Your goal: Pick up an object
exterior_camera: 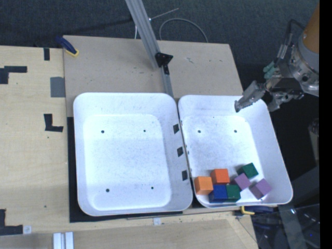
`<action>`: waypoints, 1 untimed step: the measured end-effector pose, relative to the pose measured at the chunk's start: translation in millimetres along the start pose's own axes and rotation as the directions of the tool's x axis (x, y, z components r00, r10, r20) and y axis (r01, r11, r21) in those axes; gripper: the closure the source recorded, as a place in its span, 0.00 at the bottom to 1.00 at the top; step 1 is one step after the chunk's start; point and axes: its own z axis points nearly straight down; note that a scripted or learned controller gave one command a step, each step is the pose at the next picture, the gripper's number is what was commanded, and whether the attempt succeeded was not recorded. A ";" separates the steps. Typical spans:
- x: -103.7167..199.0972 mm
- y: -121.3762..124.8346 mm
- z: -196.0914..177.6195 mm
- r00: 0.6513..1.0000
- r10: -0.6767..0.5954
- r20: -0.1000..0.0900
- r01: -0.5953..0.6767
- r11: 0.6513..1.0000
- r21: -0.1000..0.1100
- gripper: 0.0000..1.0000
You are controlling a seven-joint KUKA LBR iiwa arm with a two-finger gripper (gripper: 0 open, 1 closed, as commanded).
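Several small blocks lie clustered in the near corner of the right bin (207, 108): two orange blocks (203, 184) (220, 176), a blue block (219, 192), two green blocks (233, 193) (249, 170) and two purple blocks (241, 180) (260, 188). My gripper (255, 106) hangs over the far right rim of that bin, well away from the blocks. It is open, with nothing between its fingers (247, 99).
The left bin (124, 100) sits beside the right one. A slanted metal pole (142, 22) with a black clamp (164, 59) rises behind the bins. A thin cable loop (181, 27) lies on the bench at the back.
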 end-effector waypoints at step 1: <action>59.3 -4.1 16.2 1.000 0.000 -0.001 0.000 1.000 0.006 0.00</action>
